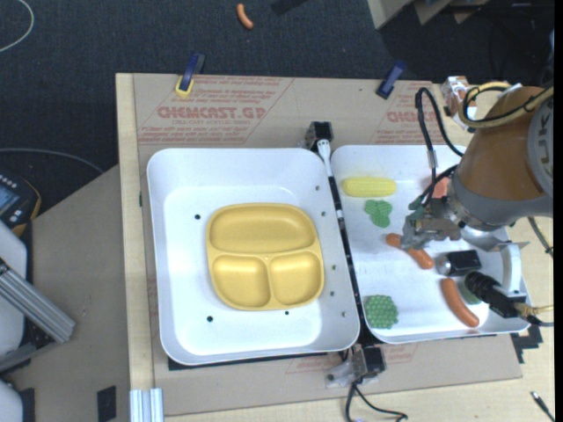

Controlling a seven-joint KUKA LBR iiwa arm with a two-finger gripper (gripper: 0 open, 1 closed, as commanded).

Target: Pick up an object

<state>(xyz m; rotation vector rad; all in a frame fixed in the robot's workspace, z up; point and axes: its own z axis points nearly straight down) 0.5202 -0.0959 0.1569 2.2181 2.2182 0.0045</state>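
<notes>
Small orange carrot [420, 256] is being approached, not yet lifted.
Tool [420, 233] is being held over it in the right bin [400, 323]; the tool's state cannot be told.

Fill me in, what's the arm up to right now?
The arm is reaching into the right bin from the right, with its gripper low over a small orange piece near the bin's middle. Nothing visibly sits between the fingers, so no pick is confirmed. Around it lie a corn cob, a small green piece, a larger green piece and a sausage. The left bin holds a yellow divided tray.
</notes>
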